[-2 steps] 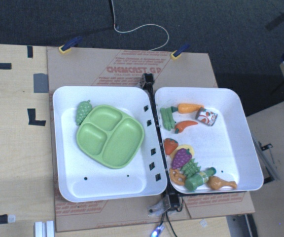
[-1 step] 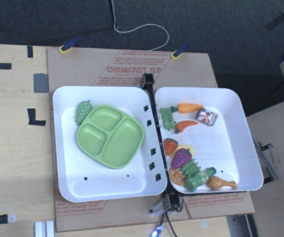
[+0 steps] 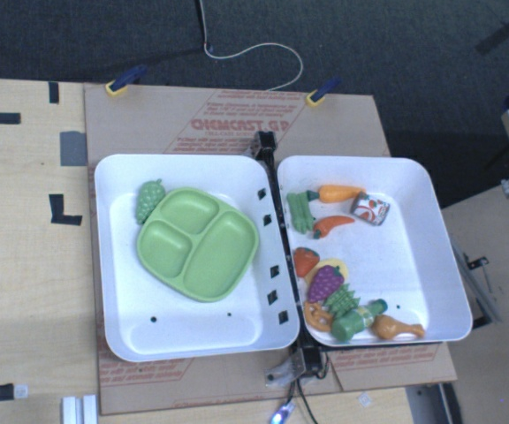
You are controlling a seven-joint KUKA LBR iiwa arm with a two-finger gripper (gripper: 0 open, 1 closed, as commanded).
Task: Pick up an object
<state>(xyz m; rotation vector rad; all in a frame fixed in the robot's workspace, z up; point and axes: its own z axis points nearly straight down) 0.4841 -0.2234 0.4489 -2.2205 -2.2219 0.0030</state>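
I see two white bins side by side on the bench. Left bin: green divided plate in the middle, green grape bunch touching its upper-left edge. Right bin: toy food along the left wall — green beans, two carrots, small can, purple grapes, more veg piled at the near-left corner. Pincer state: can't tell.
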